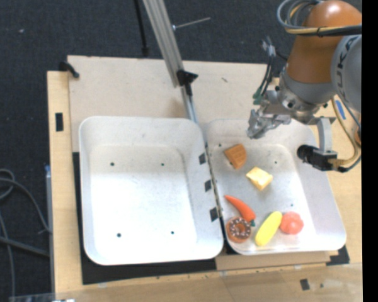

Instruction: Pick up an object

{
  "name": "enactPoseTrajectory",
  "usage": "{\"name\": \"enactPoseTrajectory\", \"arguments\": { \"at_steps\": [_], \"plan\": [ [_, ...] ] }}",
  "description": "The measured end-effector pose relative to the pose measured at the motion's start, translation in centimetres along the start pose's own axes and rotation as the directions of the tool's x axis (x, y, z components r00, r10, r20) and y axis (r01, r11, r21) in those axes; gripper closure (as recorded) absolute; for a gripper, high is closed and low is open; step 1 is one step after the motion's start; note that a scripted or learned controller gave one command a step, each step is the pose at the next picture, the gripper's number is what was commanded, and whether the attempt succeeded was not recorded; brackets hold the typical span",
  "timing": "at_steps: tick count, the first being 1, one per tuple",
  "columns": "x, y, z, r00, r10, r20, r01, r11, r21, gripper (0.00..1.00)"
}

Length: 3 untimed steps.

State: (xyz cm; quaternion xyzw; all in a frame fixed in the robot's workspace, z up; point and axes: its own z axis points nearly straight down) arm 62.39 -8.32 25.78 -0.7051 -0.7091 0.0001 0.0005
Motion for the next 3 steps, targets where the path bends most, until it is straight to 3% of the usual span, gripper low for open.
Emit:
{"name": "enactPoseTrajectory", "arguments": {
  "at_steps": [1,3],
  "plan": [
    [5.2,-2.6,1.0,1.0,0.0,0.0,0.0,1.0,0.001,1.0],
    [15.0,-6.1,-0.3,1.0,-0.003,-0.002,0.003,1.0,-0.001,1.0]
  ]
}}
